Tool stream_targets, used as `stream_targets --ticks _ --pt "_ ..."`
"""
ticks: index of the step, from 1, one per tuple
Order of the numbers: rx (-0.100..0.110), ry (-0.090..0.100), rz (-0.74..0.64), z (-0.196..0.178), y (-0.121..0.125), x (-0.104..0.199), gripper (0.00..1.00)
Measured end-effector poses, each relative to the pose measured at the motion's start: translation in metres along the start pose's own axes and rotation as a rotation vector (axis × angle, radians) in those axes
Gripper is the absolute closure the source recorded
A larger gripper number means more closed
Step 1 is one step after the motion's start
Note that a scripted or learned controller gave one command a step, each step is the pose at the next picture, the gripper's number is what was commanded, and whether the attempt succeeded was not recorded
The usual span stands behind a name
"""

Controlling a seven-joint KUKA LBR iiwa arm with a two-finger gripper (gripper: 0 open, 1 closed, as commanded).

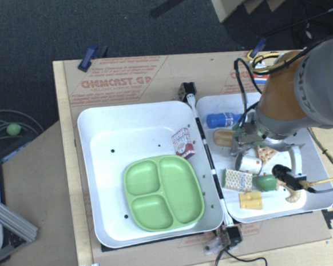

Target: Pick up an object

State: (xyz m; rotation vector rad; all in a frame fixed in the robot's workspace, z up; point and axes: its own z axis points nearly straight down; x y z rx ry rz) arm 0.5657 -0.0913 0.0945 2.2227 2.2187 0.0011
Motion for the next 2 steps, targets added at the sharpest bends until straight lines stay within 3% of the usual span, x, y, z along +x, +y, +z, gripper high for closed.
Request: stream_targets --ticks 1,2 --pt "0.0 0.0 0.0 0.0 0.0 0.0 0.0" --pt "0.002 0.001 -0.001 0.01 -0.046 0.0 0.0"
